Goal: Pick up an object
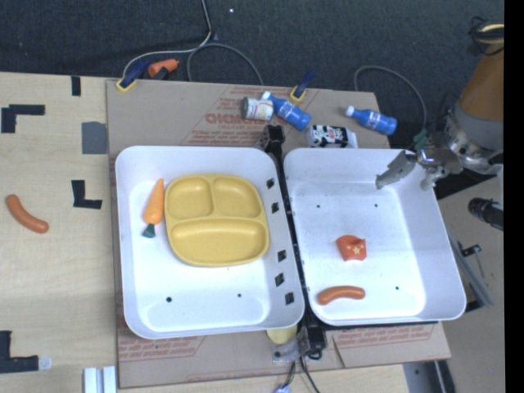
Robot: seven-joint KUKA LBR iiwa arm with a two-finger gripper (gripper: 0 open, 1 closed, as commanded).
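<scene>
Left bin (139,301) holds tray (217,219), carrot (154,202); right bin (426,293), tomato (351,248), sausage (340,295).

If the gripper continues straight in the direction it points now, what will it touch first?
Probably the bare white floor of the right bin. The gripper points down and left over its upper right part. The red piece lies off that line, though depth is unclear.

Blue bottle (372,119) and clamps (147,70) on cardboard behind bins; stray sausage (26,214) on left bench.

Smooth white plastic bins (409,244) on matt brown cardboard (205,117) — the yellow tray (217,219) looks plastic, slightly glossy
</scene>
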